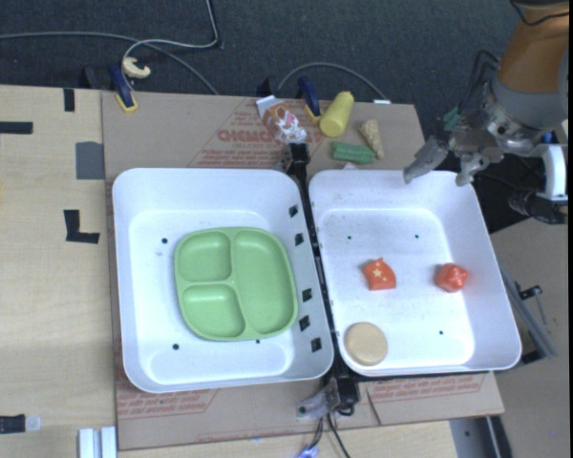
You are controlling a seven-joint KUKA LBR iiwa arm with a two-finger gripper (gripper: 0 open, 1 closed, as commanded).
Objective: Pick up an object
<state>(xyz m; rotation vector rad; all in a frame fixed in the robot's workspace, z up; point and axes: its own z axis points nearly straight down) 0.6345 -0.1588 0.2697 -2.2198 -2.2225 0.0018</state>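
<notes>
The two grey fingers (pixel 420 167) stood spread apart with nothing between them, and the gripper (pixel 445 168) hung over the far right rim of the right bin (pixel 477 222). In that bin lay an orange-red piece (pixel 380 274) near the middle, a red piece (pixel 451 277) to its right, and a tan round disc (pixel 367 343) at the near edge, all well apart from the gripper. The left bin (pixel 138 256) held a green divided plate (pixel 236 282). Beyond the bins lay a yellow cylinder (pixel 336 113) and a green piece (pixel 352 152) on the cardboard (pixel 210 132).
</notes>
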